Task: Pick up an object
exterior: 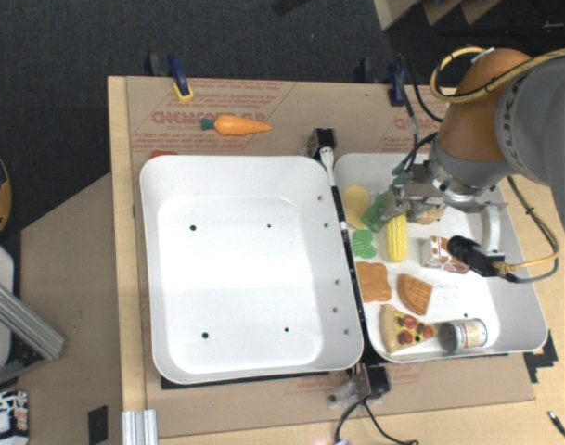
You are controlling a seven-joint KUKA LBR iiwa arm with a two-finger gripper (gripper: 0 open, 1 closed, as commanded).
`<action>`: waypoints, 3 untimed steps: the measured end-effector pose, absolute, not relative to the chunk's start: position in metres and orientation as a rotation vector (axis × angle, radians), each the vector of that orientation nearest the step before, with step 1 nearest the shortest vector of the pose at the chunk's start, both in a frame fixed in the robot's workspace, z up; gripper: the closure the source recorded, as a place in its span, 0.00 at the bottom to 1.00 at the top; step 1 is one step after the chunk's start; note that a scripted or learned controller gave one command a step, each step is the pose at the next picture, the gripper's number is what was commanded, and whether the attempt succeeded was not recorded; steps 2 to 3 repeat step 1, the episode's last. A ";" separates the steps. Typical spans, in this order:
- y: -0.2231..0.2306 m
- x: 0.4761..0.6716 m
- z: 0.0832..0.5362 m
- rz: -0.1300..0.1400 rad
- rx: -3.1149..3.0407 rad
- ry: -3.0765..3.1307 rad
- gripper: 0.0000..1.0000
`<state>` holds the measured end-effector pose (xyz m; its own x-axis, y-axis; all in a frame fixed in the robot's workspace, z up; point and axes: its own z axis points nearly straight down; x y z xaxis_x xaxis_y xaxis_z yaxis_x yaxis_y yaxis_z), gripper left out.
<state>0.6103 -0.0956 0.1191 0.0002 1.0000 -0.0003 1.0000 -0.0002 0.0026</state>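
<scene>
A robotics lab: clamped cardboard bench (263,100), white bins (171,248), cabling.

I see my arm (519,109) reaching in from the right, bent steeply downward, the orange band above the grey wrist. My end effector (414,204) hangs low at the arm's tip, pointing down over the right-hand side.

The arm's wrist (454,170) hides the right bin's (523,313) far corner, and perhaps something beneath it.
</scene>
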 end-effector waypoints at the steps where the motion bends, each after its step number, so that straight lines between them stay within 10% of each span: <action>1: -0.036 0.669 0.190 0.015 2.207 2.224 1.00; 3: -0.036 0.669 0.190 0.015 2.207 2.224 1.00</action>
